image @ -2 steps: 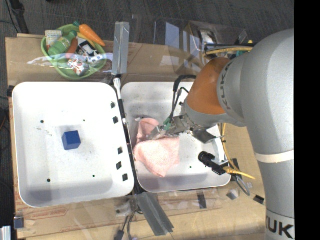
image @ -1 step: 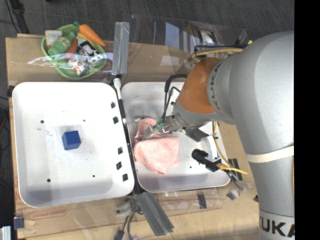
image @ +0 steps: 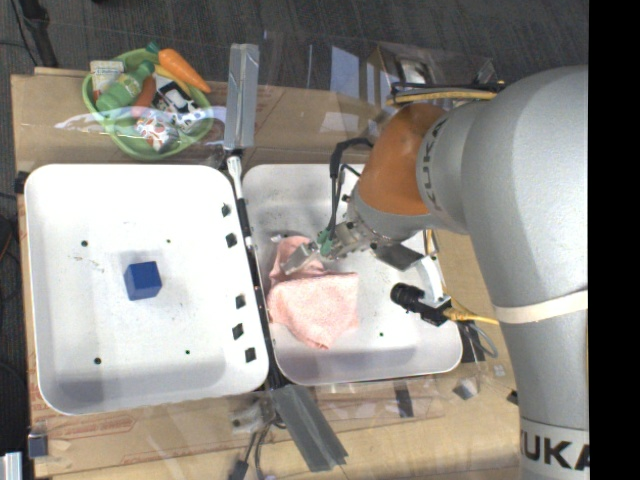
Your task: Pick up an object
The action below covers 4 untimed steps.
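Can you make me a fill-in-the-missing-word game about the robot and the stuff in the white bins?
1. The little cube in the left bin is the colour ____.
2. The pink cloth lies in the ____ bin.
3. The pincer is over the upper edge of the pink ____.
4. The green bowl behind the bins has an orange ____ sticking out of it.

Missing words: blue; right; cloth; carrot
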{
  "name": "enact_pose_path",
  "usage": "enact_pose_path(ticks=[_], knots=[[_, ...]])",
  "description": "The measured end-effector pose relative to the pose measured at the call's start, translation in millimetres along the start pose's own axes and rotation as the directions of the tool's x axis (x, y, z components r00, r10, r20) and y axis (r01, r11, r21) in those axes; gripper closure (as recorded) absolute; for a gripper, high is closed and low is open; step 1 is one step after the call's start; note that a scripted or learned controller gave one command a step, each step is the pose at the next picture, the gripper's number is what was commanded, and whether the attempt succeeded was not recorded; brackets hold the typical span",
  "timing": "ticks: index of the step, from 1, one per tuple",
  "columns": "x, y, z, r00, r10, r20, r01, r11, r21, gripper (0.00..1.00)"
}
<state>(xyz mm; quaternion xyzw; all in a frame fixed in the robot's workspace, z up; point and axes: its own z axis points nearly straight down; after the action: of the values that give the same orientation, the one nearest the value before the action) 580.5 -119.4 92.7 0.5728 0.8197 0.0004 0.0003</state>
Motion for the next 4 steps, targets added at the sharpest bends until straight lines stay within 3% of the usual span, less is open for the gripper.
enact_pose_path(ticks=[1,2,3,4], knots=[[22,1,2,1.000,-0.002,-0.003,0.002,1.000,0.005,0.00],[23,1,-8,1.000,-0.007,-0.005,0.007,1.000,0.008,1.00],[23,1,-8,1.000,-0.007,-0.005,0.007,1.000,0.008,0.00],[11,23,1,0.996,0.084,0.000,-0.084,0.996,0.002,0.00]])
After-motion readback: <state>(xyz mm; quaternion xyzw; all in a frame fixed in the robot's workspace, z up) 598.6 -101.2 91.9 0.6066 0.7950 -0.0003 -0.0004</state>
